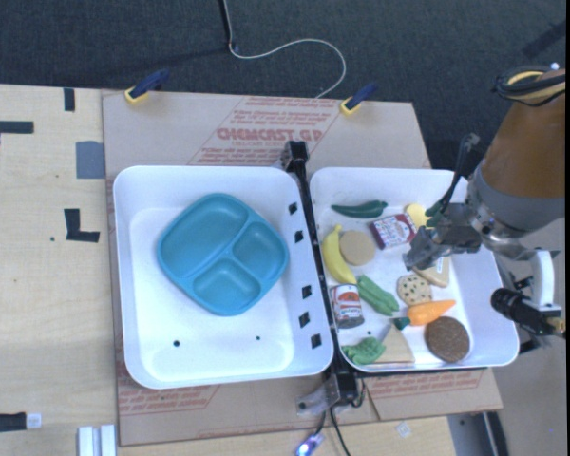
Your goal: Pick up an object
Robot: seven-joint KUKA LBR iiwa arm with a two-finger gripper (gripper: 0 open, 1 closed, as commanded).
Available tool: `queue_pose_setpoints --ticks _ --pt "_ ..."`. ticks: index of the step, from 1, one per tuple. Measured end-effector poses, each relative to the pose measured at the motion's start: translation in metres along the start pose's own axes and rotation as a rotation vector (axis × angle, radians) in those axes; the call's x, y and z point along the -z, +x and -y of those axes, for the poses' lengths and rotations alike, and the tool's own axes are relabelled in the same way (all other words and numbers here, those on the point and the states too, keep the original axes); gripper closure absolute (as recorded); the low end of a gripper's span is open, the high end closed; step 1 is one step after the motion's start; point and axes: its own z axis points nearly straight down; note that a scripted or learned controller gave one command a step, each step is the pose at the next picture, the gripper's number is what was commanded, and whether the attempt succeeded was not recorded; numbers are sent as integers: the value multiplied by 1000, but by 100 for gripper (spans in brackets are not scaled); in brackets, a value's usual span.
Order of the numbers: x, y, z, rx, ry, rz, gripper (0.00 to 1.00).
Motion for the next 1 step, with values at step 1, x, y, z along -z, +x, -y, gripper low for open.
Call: queue_pose_setpoints --ticks 1 --pt "-75 56 -52 3 0 0 100"
